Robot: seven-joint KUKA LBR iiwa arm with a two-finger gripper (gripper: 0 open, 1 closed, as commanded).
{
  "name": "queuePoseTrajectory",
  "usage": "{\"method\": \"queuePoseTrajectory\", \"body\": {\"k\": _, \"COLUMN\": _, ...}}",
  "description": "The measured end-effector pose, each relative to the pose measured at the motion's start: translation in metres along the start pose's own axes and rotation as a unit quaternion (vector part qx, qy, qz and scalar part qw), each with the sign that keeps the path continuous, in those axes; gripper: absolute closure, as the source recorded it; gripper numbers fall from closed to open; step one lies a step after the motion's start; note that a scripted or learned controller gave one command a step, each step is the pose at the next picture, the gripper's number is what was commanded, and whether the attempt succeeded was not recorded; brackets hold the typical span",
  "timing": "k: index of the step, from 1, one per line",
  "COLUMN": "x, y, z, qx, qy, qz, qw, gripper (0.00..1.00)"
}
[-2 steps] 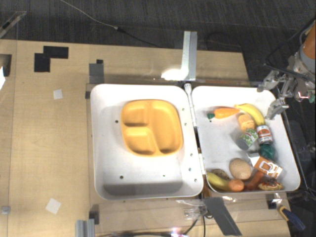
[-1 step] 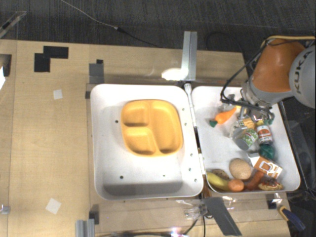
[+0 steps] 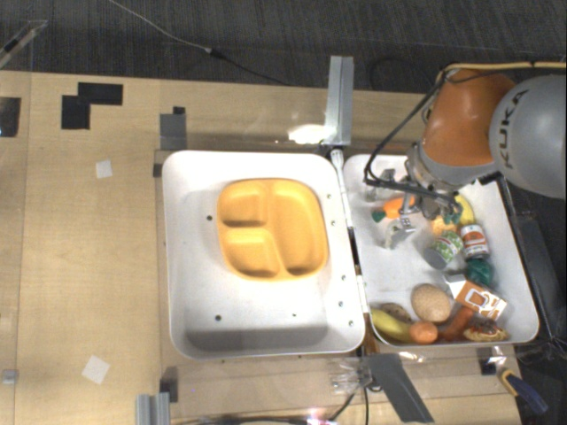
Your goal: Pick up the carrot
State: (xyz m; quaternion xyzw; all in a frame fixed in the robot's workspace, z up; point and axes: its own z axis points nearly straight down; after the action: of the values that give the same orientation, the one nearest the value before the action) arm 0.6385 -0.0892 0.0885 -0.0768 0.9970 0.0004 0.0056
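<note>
Presently the arm (image 3: pixel 496 131) reaches in from the right over the right bin (image 3: pixel 390 277), its orange band above the wrist. The pincer (image 3: pixel 409 212) hangs low over the bin's upper part. Whether it is spread or pressed together I cannot tell; dark cabling and the wrist housing mask it from this angle.

The carrot (image 3: pixel 387 209), as I judge it, is the small orange piece with a green end lying in the upper left of the right bin, just beside the pincer on its left. Contact between the two cannot be confirmed, and nothing is visibly held.

Other contents of the right bin: a small red-labelled bottle (image 3: pixel 474 240) and a green can (image 3: pixel 446 251) to the right of the pincer, a brown potato (image 3: pixel 431 302) lower down, a banana (image 3: pixel 390 322) along the bottom wall with an orange-red round item (image 3: pixel 423 332) against it, and an orange carton (image 3: pixel 479 301) near the lower right corner. The left bin (image 3: pixel 190 264) carries a yellow divided tray (image 3: pixel 268 227).

Assessment: the step in hand appears to be the final approach or the grasp attempt on the carrot. The next move calls for centring the pincer over the carrot's body, closing across its narrow width, then lifting straight up clear of the bin wall. Risk: the carrot is small and may roll or slip aside on closure.
</note>
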Motion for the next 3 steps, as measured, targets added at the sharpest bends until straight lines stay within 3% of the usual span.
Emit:
{"method": "queuePoseTrajectory", "body": {"k": 1, "x": -0.003, "y": -0.001, "z": -0.014, "qx": 0.002, "qy": -0.006, "qz": -0.002, "qw": 1.0000, "gripper": 1.00}}
{"method": "queuePoseTrajectory", "body": {"k": 2, "x": -0.033, "y": -0.008, "z": -0.035, "qx": 0.001, "qy": -0.001, "qz": 0.027, "qw": 0.9996, "gripper": 1.00}}
{"method": "queuePoseTrajectory", "body": {"k": 3, "x": -0.036, "y": -0.007, "z": -0.048, "qx": 0.002, "qy": -0.006, "qz": 0.025, "qw": 0.9997, "gripper": 1.00}}
